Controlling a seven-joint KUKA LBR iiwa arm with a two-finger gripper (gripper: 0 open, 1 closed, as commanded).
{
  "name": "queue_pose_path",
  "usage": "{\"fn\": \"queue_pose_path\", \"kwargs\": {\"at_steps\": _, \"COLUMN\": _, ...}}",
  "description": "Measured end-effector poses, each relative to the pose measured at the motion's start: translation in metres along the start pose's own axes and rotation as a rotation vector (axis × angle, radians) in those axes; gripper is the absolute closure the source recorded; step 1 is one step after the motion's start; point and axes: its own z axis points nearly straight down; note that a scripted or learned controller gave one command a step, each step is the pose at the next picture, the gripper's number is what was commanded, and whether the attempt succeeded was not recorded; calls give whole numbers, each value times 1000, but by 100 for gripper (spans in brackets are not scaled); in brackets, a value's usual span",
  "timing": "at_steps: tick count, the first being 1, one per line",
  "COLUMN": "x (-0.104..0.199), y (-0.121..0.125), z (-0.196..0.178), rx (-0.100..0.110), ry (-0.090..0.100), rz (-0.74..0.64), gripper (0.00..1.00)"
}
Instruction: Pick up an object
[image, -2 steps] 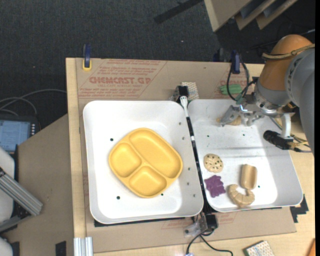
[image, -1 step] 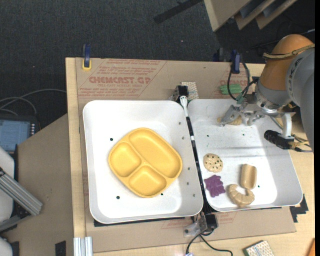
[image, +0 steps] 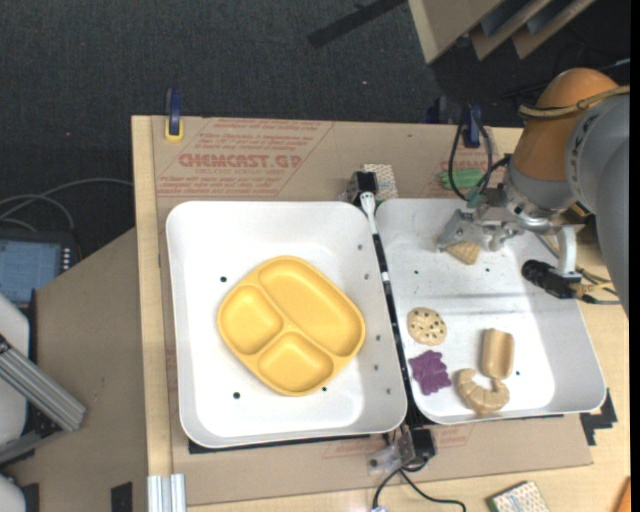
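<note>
On my bench, past the croissant (image: 483, 391) and cookie (image: 427, 325) in the right bin (image: 560, 400), the gripper (image: 463, 238) sits narrow over a tan piece (image: 464, 252) at the far end, which may slip aside.

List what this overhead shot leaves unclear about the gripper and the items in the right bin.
- Gripper: too small and cluttered in the camera view to tell its finger state, or whether it grips the tan piece beneath it.
- Tan piece: partly covered by the gripper, so its shape is unclear.
- Arm: cut off by the right edge.
- Purple item: too small to identify.
</note>
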Motion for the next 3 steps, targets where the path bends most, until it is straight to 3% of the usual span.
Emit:
{"fn": "queue_pose_path", "kwargs": {"at_steps": 1, "x": 9, "y": 1, "z": -1, "rx": -5, "ry": 0, "rz": 1, "gripper": 0}}
{"fn": "queue_pose_path", "kwargs": {"at_steps": 2, "x": 9, "y": 2, "z": -12, "rx": -9, "ry": -2, "rz": 0, "gripper": 100}}
{"fn": "queue_pose_path", "kwargs": {"at_steps": 3, "x": 95, "y": -65, "z": -105, "rx": -6, "ry": 4, "rz": -5, "gripper": 100}}
